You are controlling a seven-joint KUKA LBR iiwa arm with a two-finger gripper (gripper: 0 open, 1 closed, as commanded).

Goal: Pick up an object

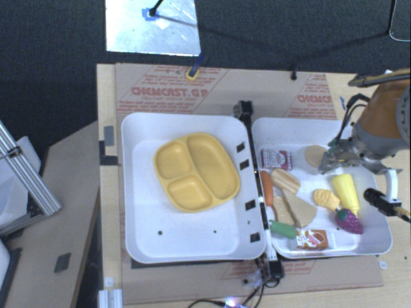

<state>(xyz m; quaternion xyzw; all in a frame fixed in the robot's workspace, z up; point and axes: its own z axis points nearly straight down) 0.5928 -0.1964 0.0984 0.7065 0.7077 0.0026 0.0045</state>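
The right bin holds several toy foods: a round tan cookie, a yellow corn cob, purple grapes, a small yellow piece, a bread roll, a tan wedge, an orange carrot, a green piece, a red packet and a white and red packet. My gripper hangs low over the bin's far right part, just right of the cookie and above the corn. Nothing shows between its fingers.
The left bin carries a yellow divided plate. Black clips line the wall between the bins. A shiny square sheet lies beyond the bench. A metal frame stands at the left edge.
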